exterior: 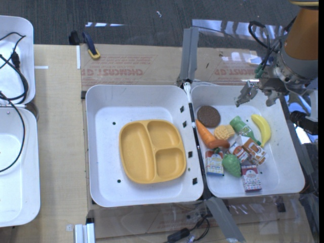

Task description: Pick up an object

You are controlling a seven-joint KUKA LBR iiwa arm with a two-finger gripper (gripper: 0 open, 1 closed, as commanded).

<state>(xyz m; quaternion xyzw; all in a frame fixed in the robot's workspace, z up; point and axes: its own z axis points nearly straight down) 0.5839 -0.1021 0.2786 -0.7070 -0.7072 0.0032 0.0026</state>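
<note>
The arm (304, 32) sits up in the upper right of the frame, and the big giveaway is that fat orange band, kind of a rounded collar, with a grey ring capping it at the very top edge. Below the orange it goes pale grey metal. Black cables loop off its left side in a messy bundle. The gripper (257, 96) is grey and silvery too, two thin metal fingers (244, 95) on a blocky, bolted-looking wrist piece.

Grey arm (304, 39) at right, jaws spread (nothing between)
</note>
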